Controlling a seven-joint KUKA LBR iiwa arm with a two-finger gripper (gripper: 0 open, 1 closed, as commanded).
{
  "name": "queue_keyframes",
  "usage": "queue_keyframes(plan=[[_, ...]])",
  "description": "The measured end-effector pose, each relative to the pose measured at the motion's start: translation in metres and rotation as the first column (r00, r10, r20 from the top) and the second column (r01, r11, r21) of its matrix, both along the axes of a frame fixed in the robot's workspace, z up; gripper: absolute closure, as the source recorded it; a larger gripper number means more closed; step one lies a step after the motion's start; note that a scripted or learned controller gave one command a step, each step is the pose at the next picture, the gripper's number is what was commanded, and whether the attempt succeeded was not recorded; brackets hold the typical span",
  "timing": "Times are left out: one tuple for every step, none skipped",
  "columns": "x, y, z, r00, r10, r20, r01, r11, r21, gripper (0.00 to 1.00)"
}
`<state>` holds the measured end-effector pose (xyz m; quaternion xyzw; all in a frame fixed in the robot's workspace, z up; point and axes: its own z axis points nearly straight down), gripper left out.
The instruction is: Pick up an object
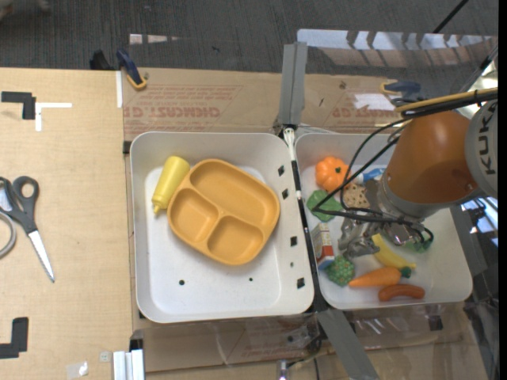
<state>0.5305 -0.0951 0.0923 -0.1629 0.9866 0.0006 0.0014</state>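
Reaching down, my gripper (358, 240) hangs over the right bin (455, 279); finger state indeterminate; carrot (374, 278) just below.

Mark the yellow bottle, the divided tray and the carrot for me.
yellow bottle (168, 182), camera view, mid-body.
divided tray (224, 210), camera view, central ridge.
carrot (376, 278), camera view, middle of its length.
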Motion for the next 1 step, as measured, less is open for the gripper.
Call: queue_keyframes(plan=[[0.0, -0.0001, 0.0, 1.0, 0.0, 0.0, 0.0, 1.0, 0.0, 0.0]])
